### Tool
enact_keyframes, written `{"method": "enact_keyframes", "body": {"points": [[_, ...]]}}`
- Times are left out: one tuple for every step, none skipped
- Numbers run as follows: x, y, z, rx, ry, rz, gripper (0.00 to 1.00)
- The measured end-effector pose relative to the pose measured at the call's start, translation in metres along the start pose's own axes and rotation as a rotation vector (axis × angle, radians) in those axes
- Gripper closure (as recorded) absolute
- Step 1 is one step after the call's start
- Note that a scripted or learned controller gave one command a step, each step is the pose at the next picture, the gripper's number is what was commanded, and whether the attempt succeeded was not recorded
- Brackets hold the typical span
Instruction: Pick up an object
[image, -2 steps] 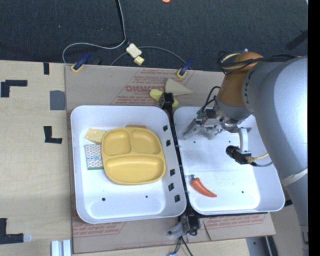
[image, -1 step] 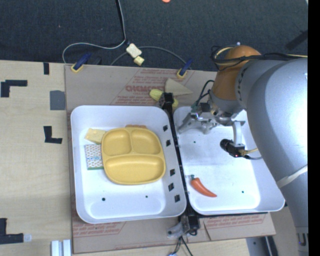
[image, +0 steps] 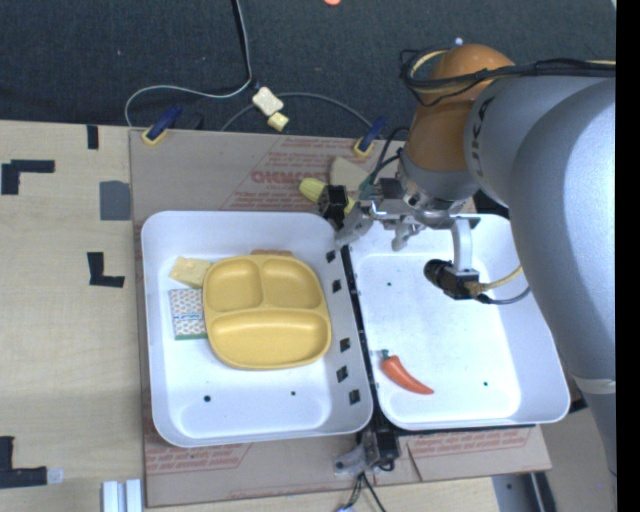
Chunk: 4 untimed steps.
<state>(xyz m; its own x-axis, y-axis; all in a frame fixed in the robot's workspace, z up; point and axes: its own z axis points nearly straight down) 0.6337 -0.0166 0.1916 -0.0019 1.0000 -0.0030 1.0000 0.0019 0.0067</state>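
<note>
An orange chili pepper (image: 405, 373) lies near the front left of the right bin (image: 500, 400). In the left bin (image: 165, 400) a yellow divided plate (image: 268, 310) rests on the floor, with a small patterned sponge (image: 186, 312) and a pale yellow piece (image: 188, 269) at its left edge. My gripper (image: 432, 245) hangs over the back of the right bin, well behind the pepper and apart from it. Nothing is visible in its grasp. The grey arm and its orange band (image: 450, 110) cover the bin's back right corner.
A divider rail with black clips (image: 345, 330) runs between the two bins. A yellow and black item (image: 325, 195) sits on the cardboard just behind the bins' shared corner. Cables and blue clamps (image: 160, 125) lie along the cardboard's back edge.
</note>
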Motion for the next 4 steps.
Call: {"method": "enact_keyframes", "body": {"points": [[-0.035, -0.089, 0.007, 0.014, 0.002, 0.007, 0.00], [-0.079, -0.118, 0.078, 0.015, 0.003, 0.006, 0.00], [-0.151, -0.080, 0.069, 0.005, -0.001, 0.005, 0.00], [-0.082, -0.048, 0.089, 0.008, 0.006, -0.005, 0.00]]}}
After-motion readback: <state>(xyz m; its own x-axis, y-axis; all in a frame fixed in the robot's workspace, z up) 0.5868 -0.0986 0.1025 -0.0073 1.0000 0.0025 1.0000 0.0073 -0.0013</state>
